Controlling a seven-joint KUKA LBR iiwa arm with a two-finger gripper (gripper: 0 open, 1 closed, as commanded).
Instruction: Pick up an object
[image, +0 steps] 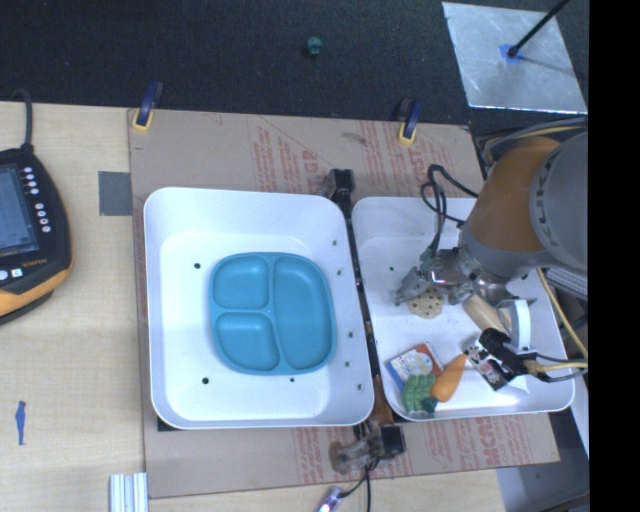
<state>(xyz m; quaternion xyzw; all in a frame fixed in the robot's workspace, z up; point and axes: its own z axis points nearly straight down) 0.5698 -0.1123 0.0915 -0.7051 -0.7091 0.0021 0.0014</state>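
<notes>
bench (80, 350) bears cardboard sheet (300, 150).

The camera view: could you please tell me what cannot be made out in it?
- Gripper: finger state unreadable, too small and cluttered, with the arm covering the wrist.
- Tan object at the gripper: identity unclear, too small.
- Right bin: far side hidden under the arm.
</notes>
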